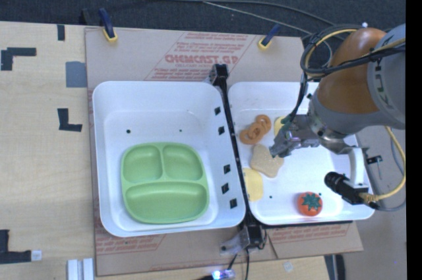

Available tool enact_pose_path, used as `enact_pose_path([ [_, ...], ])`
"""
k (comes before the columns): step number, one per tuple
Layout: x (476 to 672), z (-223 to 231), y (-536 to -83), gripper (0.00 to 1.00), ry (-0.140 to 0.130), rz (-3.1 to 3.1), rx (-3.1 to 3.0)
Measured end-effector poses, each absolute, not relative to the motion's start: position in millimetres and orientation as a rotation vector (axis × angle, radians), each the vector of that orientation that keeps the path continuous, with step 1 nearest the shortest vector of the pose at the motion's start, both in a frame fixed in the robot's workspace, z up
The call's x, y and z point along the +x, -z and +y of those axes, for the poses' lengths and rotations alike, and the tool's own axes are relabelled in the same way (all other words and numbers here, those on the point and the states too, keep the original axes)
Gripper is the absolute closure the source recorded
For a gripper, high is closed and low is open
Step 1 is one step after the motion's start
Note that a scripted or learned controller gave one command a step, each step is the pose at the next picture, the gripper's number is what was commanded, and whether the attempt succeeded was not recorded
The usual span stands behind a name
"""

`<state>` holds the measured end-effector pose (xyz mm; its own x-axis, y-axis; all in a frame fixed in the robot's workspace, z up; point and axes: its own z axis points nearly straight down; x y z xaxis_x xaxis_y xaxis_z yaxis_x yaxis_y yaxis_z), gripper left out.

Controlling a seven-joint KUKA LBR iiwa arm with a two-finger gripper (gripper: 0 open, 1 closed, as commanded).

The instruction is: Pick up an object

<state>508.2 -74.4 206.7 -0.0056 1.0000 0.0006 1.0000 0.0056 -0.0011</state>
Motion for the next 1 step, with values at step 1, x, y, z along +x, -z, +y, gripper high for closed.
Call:
enact_pose_path([
  [1, 502.6, -25.5, -204.5, 1.0, -0.001, -2.227, -2.213],
])
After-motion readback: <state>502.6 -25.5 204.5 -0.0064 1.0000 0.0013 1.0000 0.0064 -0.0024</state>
